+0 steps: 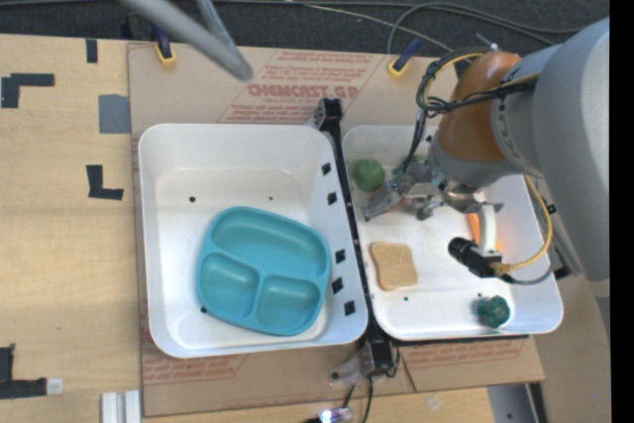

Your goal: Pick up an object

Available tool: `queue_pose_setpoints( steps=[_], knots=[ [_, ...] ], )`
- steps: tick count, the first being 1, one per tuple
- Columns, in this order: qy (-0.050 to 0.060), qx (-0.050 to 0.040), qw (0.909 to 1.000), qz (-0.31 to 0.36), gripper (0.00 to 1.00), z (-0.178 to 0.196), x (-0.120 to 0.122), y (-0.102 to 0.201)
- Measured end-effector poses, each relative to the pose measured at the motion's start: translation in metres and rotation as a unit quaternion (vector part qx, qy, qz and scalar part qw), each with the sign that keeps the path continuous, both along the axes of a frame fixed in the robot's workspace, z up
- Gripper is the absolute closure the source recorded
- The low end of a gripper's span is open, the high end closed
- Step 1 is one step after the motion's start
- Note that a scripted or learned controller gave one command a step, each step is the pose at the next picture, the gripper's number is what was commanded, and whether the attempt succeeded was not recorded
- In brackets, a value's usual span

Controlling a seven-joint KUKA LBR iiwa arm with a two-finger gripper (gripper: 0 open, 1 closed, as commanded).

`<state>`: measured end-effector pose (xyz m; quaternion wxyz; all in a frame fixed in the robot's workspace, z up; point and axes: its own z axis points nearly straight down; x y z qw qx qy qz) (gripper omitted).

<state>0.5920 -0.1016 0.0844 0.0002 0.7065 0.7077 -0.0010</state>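
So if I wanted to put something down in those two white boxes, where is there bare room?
Left bin: bare floor behind the blue tray, toward the far wall. Right bin: a bare patch between the toast and the teal object. Its far half is crowded: green ball, gripper, orange piece.

view: one fixed camera above the bench, looking down at a slant | range: moderate, both shallow white plastic bins [158,213] inside the picture, left of the two-finger metal gripper [401,203] | facing: grey arm with orange band [475,114] enters from the right, above the gripper
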Motion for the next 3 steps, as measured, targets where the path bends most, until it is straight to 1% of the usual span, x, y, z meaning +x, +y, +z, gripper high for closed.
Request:
queue_pose_setpoints(
  steps=[1,2,3],
  knots=[
    [-0.001,-0.0004,1.0000,0.000,1.00,0.011,0.000,0.000],
    [-0.002,0.0013,1.0000,0.000,1.00,0.070,-0.003,0.008],
    [-0.002,0.0010,1.0000,0.000,1.00,0.113,-0.001,0.010]
  ],
)
